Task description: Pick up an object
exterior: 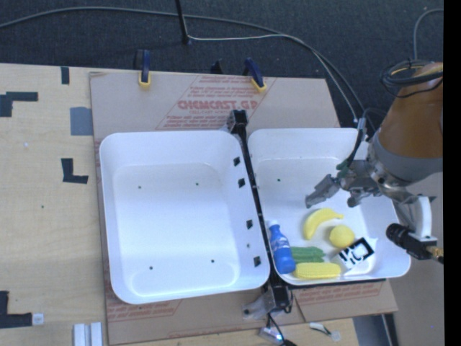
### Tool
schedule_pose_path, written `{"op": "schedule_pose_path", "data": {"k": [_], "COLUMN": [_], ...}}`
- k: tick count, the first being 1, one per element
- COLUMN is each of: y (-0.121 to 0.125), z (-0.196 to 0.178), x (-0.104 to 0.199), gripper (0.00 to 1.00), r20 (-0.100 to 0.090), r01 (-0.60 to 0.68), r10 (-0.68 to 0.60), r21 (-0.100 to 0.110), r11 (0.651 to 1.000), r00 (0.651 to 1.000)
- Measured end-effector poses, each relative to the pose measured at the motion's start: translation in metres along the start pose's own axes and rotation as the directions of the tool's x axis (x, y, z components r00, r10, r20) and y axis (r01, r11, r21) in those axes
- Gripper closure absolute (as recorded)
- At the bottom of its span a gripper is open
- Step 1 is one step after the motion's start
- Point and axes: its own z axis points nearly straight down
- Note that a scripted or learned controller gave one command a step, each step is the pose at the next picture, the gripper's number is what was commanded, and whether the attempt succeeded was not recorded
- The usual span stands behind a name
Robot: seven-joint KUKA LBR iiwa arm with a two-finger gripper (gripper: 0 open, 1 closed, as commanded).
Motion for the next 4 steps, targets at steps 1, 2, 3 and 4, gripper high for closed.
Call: {"op": "schedule_pose_path", "data": {"k": [1,2,3,4], "y": [0.011,0.037,0.044,0.002], "z": [0.101,0.103,0.151,0.149], "x": [-0.057,-0.100,-0.043,-0.018], "gripper": [0.00,0.00,0.00,0.00], "r20": [-0.001,0.001,0.000,0.001], "r01": [-0.004,-0.002,0.003,0.000], "r10": [0.004,0.002,-0.003,0.000], "r21": [0.009,-0.001,0.000,-0.002], "r11": [1.000,1.000,1.000,1.000], "r00": [1.000,1.000,1.000,1.000]}}
